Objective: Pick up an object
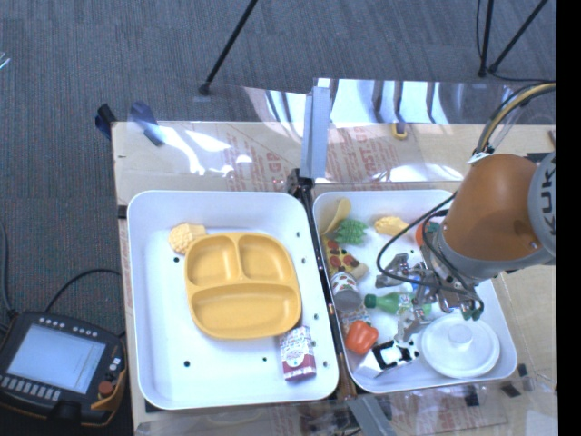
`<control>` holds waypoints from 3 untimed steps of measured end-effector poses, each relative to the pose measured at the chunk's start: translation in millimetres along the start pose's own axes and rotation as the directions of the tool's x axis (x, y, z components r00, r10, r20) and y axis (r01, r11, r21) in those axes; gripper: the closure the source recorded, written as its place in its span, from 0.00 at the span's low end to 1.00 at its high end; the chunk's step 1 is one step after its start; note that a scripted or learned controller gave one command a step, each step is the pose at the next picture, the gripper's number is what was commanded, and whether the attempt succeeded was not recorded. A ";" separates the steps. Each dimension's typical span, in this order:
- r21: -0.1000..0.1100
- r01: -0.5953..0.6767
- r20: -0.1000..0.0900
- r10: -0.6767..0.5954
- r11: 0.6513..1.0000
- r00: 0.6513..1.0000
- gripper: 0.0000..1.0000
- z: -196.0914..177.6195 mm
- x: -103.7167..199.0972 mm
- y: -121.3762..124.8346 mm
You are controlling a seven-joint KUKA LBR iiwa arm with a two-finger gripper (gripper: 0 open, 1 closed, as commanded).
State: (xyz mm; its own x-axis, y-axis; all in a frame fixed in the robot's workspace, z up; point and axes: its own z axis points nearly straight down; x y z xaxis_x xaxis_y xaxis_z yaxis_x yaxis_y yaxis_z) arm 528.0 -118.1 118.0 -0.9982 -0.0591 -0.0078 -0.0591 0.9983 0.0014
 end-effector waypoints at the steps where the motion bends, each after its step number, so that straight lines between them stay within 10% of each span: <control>1: -0.001 -0.068 -0.008 0.068 0.998 0.998 0.00 32.5 -97.5 16.2; 2: 0.005 0.012 0.004 -0.012 1.000 1.000 0.00 -59.7 -88.4 -47.6; 3: 0.009 0.129 0.011 -0.129 0.992 0.992 0.00 7.7 -71.1 -30.3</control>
